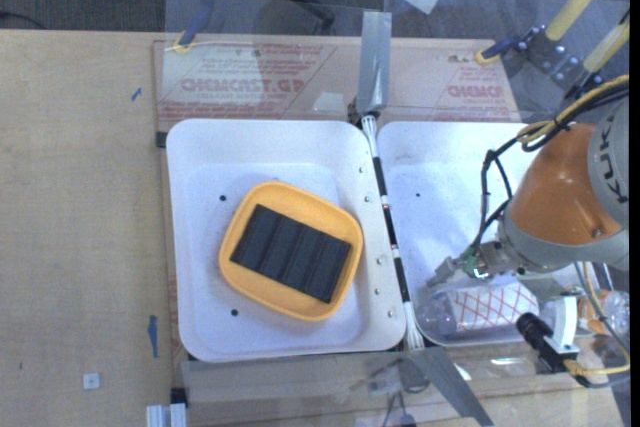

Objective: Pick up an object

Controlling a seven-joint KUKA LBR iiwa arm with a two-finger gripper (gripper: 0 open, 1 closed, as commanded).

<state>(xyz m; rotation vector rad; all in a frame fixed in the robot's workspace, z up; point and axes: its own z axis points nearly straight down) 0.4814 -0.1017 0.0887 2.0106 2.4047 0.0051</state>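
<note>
Left shallow white bin: a rounded-square yellow plastic dish with a dark ribbed insert sits slightly rotated, a little below centre. It is near the bin's right wall and front wall but touches neither; bare white floor is widest on the left and back sides.

Right shallow white bin: a clear plastic cylinder with a red-and-white lattice-patterned wrap lies on its side in the front part of the bin, close to the front wall. The back half of this bin is bare floor.

The grey arm with the orange band comes in from the right and hangs over the right bin's front-right area. The pincer sits just above the cylinder's top edge, at or very near contact. Cannot tell whether it is open or closed; wrist hardware and cables block the tips, and nothing is visibly between them.

The centre divider between the two bins is a tight edge; the cylinder's left end lies near it. Light wooden table to the left of the bins is open surface.
</note>
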